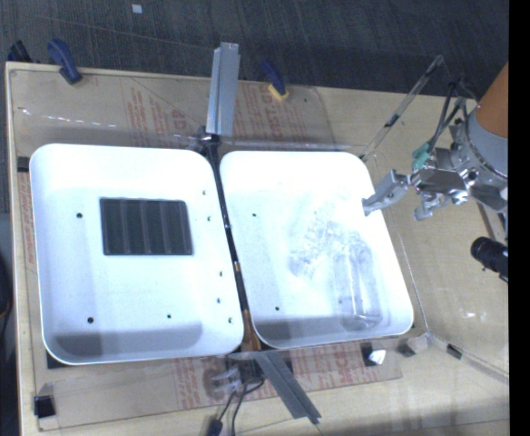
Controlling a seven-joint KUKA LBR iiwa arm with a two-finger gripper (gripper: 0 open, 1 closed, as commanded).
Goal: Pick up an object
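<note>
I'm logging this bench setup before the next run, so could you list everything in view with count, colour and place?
White bins: 2, white, side by side on the bench, left bin and right bin.
Dark ribbed panel: 1, dark grey, lying in the left bin, toward its upper middle.
Clear plastic objects: a loose pile, count hard to tell, transparent, in the right bin toward its right side.
Blue clamps: 2, blue, on the bench's far edge, one at far left, one near the middle.
Metal bar: 1, grey, upright at the far end where the bins meet.
Bench: 1, pale wood.
Pincer: 1, grey, above the right bin's right rim.
Arm: 1, grey with orange band, right edge.
</note>
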